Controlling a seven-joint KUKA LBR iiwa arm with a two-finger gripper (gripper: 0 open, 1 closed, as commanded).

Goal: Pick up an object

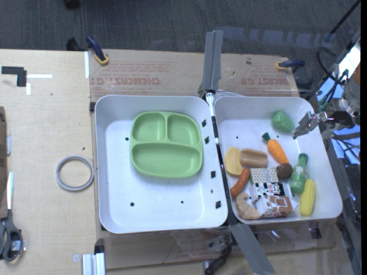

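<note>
The right bin holds several toy foods. A green leafy piece lies at its back right, with a carrot just in front of it. A green bottle, a yellow corn cob and a brown ball sit along the right side. A bread roll, a yellow slice, a red sausage and a patterned box crowd the front middle. My gripper hangs over the bin's right side, just right of the leafy piece, with nothing seen in it.
A green divided plate lies in the left bin. On the bench to the left are a tape ring and scissors. A grey divider bar runs between the bins at the back.
</note>
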